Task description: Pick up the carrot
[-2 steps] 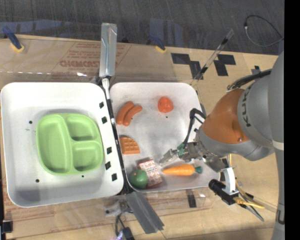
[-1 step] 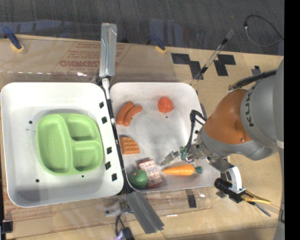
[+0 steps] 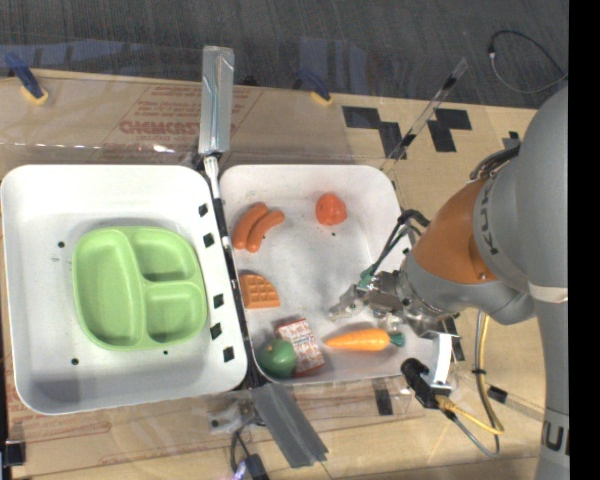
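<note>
The orange carrot (image 3: 358,341) lies flat near the front wall of the right bin (image 3: 310,180), its green stub pointing right. My gripper (image 3: 373,305) hangs over the bin just behind and above the carrot, at the end of the grey arm with the orange band (image 3: 458,251). I see nothing held in the gripper. The carrot rests on the bin floor, apart from it.
The right bin also holds two sausages (image 3: 256,225), a red tomato (image 3: 330,209), a waffle (image 3: 259,291), a wrapped snack (image 3: 301,343) and a green apple (image 3: 277,358). A green divided plate (image 3: 138,286) sits in the left bin (image 3: 30,268).
</note>
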`<state>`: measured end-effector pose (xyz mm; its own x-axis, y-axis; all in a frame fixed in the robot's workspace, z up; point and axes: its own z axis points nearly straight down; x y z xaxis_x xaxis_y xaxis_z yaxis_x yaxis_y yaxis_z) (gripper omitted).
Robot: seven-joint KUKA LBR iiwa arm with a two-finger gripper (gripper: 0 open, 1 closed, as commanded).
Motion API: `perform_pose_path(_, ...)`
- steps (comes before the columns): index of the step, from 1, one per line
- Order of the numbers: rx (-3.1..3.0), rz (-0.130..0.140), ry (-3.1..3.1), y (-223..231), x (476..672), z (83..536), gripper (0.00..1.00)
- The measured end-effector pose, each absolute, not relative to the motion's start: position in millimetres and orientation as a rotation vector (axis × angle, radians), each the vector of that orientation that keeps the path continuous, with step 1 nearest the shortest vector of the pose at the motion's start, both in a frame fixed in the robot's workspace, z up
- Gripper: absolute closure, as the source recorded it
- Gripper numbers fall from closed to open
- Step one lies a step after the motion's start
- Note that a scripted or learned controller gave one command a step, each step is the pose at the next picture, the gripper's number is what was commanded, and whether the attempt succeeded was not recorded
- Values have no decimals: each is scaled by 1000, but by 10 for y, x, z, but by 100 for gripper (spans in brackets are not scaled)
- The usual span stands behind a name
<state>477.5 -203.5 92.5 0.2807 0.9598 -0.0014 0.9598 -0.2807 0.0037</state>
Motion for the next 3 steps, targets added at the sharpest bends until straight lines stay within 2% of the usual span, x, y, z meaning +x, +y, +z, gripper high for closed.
perform_pose_path(1,2166,0,2275,-1963,4774,921,0)
perform_pose_path(2,2160,0,2277,-1967,4783,1018,100)
perform_pose_path(3,1882,1,2512,-1765,5072,918,100)
